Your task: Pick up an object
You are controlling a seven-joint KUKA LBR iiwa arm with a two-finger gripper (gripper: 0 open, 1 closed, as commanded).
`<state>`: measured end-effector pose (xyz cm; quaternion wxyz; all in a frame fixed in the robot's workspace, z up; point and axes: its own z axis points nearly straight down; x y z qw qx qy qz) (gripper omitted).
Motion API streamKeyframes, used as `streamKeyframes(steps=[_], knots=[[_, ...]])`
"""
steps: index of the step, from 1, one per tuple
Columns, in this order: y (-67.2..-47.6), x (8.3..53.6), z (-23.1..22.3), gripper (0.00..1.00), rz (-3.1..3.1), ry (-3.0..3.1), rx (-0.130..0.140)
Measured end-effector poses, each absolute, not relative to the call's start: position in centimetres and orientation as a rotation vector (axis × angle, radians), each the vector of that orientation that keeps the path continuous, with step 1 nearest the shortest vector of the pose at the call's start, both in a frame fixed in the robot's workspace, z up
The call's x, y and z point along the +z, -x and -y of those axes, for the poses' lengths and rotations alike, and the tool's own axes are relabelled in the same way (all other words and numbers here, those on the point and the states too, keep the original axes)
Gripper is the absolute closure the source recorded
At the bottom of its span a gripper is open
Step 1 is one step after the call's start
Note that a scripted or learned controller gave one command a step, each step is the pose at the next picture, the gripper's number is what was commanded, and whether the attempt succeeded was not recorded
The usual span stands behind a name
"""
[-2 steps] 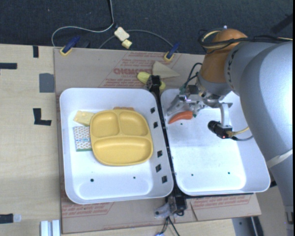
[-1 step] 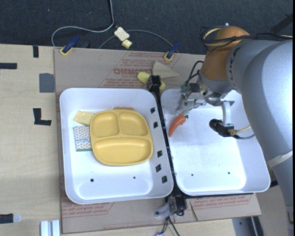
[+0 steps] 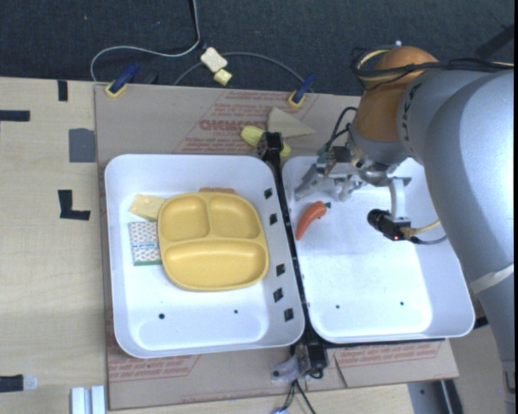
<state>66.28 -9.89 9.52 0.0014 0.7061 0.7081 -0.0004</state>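
Where the wooden bench [image 3: 34,257] carries a cardboard sheet [image 3: 233,115], two smooth white bins lie on it. The gripper [image 3: 315,182] hangs over the right bin [image 3: 388,309], its metal fingers slightly apart and holding nothing. Just below the gripper lies a small orange carrot [image 3: 309,219]. The left bin [image 3: 190,326] holds a glossy yellow divided plate [image 3: 212,240].

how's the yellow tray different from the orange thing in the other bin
The yellow tray is wide, flat and split into compartments; the orange thing is small, thin and slanted. The tray lies in the left bin far from the arm; the orange thing lies in the right bin, just beside the gripper. The tray covers part of other items; the orange thing lies alone. Both rest on a white bin floor.
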Motion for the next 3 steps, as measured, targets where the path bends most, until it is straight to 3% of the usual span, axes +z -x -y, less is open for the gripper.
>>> streamKeyframes(steps=[1, 2, 3], knots=[[-64.1, 8.6, 9.5, 0.0, -2.218, -2.218, 0.002], [-66.6, 8.5, 9.6, 0.0, -2.224, -2.218, -0.002], [-63.4, 8.7, 9.7, 0.0, -2.219, -2.217, 0.002]])
